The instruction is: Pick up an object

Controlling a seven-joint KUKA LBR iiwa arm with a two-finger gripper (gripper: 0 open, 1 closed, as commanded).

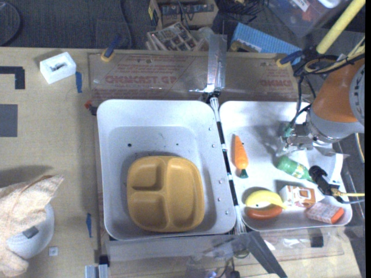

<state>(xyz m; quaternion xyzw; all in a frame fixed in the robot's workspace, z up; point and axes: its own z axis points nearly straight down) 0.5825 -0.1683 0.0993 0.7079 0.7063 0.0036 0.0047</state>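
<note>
The arm reaches in from 3 o'clock and hangs its claw (290,142) over the right bin (255,112), a little toward 2 o'clock of that bin's middle. Whether the claw is open or closed cannot be told from this slant, and nothing shows in its grip.

The likeliest target is the green bottle (294,168), which lies on its side just at 6 o'clock of the claw. They are very near, though contact cannot be confirmed. The claw seems placed there because the bottle has bare floor around it, so it is easier to close on than the crowded things.

Those crowd along the bin's 6 o'clock wall. A yellow banana (262,198) rests on a red piece (264,212), a small carton (299,196) sits just at their 3 o'clock, and an orange packet (326,214) lies in the 5 o'clock corner. A toy carrot (238,150) lies alone by the 9 o'clock wall, its green end pointing to 6 o'clock.

The left bin (116,120) holds a yellow divided plate (165,190), flat and broad, probably a poor fit for a narrow claw.

The pick looks not yet made. A lying bottle may roll aside under a descent that is off its centre.
</note>
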